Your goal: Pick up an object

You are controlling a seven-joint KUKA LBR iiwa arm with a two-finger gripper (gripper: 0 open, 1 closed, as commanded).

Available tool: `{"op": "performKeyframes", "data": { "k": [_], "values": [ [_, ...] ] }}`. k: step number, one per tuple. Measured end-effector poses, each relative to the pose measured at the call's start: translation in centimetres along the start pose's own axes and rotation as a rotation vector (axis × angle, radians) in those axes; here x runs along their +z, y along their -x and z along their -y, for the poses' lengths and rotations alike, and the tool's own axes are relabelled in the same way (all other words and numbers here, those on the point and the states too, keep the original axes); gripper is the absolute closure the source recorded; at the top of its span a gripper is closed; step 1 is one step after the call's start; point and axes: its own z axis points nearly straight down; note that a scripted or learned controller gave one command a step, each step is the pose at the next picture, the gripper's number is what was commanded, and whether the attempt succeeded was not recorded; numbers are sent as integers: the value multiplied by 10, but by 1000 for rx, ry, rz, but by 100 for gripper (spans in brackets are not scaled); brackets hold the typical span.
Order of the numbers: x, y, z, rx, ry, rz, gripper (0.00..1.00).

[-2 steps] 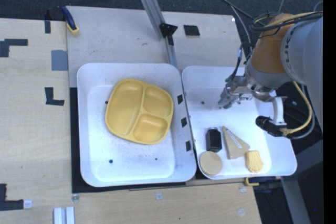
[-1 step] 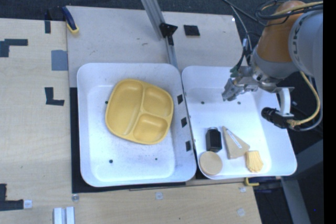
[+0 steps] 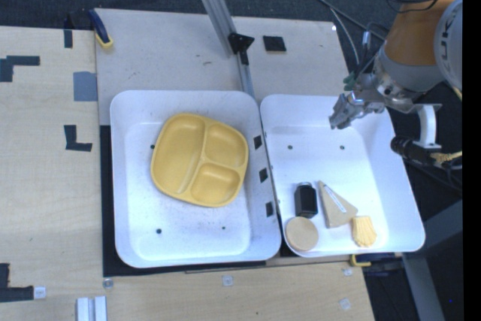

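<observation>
Two white bins are seen side by side on the bench. The left bin (image 3: 128, 184) holds a yellow divided plate (image 3: 200, 158), tilted a bit, roughly mid-bin. The right bin (image 3: 391, 184) holds four small objs, all bunched at its near edge: a black block (image 3: 305, 200), a tan round disc (image 3: 302, 234) just nearer than it, a pale wedge (image 3: 335, 207) to the right of the block, and a small yellow piece (image 3: 364, 231) at the near right. The wedge and yellow piece look close to touching; exact contact can't be judged.

The gripper (image 3: 344, 116) is positioned over the far right part of the right bin, well apart from the obj cluster. Nothing is seen between its tips. Whether the pincer is apart or together can't be told from this angle, as it's too small and dark.

Step in hand (judged): approach phase, nothing picked yet. No obj is lifted; all rest on bin floors.

Next move (judged): the gripper needs to be carried toward the near side of the bin, then lowered over one obj. The black block seems the cleanest target, w/ some gap on its left side. The disc lies flat against the bin's near wall, so finger room is prob. tight there. Crowding among the four could cause a nudge or a miss.
</observation>
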Motion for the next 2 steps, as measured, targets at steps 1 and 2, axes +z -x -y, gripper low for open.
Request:
{"op": "performKeyframes", "data": {
  "k": [1,2],
  "values": [
    [-60,-3,6,0,0,0,100],
    [-59,-56,15,-3,-5,-1,100]
  ]
}}
